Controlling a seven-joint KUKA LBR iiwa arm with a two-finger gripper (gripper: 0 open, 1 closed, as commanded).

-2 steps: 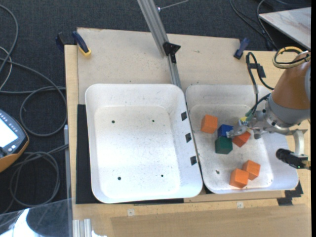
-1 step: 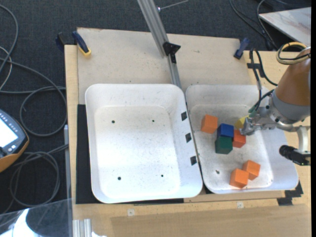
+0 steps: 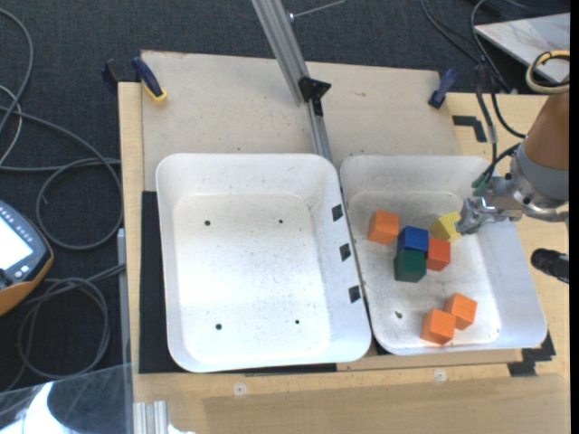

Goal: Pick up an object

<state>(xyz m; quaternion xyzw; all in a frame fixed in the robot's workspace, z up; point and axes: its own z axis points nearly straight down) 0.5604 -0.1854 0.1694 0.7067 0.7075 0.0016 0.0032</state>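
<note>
The right bin (image 3: 507, 269) holds several small blocks. An orange block (image 3: 384, 227) lies at the left of the group. A blue block (image 3: 414, 239) sits against a dark green block (image 3: 410, 265), with a red-orange block (image 3: 438, 253) beside them. A yellow block (image 3: 447, 226) lies right by my gripper (image 3: 469, 220), which reaches in from the right at the bin's upper right. Two more orange blocks (image 3: 461, 308) (image 3: 439, 325) rest near the front of that bin.
The left bin (image 3: 172, 188) stands beside the right one, with black clips along the shared wall. A metal post (image 3: 280, 34) rises at the back centre. Blue clamps (image 3: 149, 78) (image 3: 441, 87) grip the bench's far edge. Cables lie on the floor at left.
</note>
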